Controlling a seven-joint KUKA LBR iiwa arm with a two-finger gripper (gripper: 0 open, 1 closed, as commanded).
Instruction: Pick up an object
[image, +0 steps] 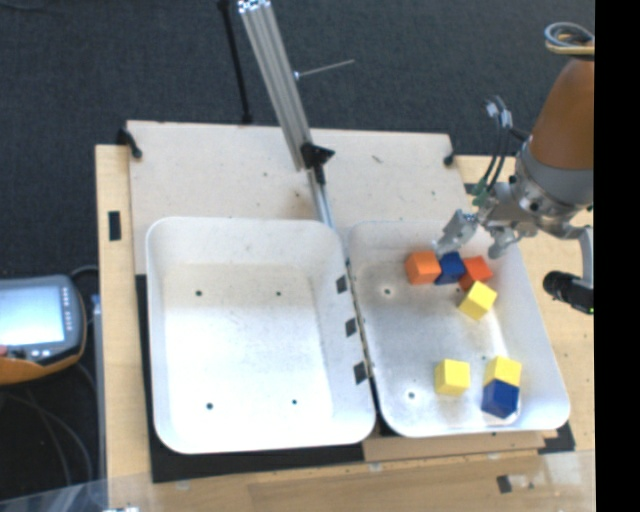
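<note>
Nearest the camera, a blue cube (500, 399) lies in the right shallow white bin (400, 320), touching a yellow cube (504, 371) behind it, with another yellow cube (452, 376) just beside them. Farther back, an orange cube (423, 267), a small blue block (452, 266) and a red-orange block (477, 268) cluster together, a yellow block (478, 299) just in front. Above this cluster hovers the pincer (478, 233), fingers spread apart, gripping nothing. On the wooden tabletop (115, 300), the left white bin (250, 330) sits alongside.
</note>
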